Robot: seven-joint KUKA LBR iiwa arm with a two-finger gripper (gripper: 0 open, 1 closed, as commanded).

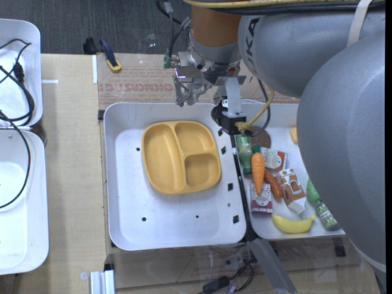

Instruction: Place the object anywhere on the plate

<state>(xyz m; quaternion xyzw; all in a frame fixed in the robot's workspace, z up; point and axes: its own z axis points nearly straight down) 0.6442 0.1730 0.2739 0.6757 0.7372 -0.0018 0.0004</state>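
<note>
A yellow plate (180, 157) with three compartments lies in the left white bin (125, 225), toward its back. My gripper (187, 95) hangs over the back rim of that bin, just beyond the plate's far edge, and I see nothing in it. In the right bin (269, 231) a carrot (258, 167) lies beside a green can (244, 147), a red carton (261, 199), an orange and white carton (293, 187), a banana (293, 224) and a green bottle (322, 212). The arm hides the right part of that bin.
Another white tray (18, 182) with black cables stands at the far left. A blue and yellow tool (110, 57) lies on the bench behind the bins. The big grey arm covers the upper right.
</note>
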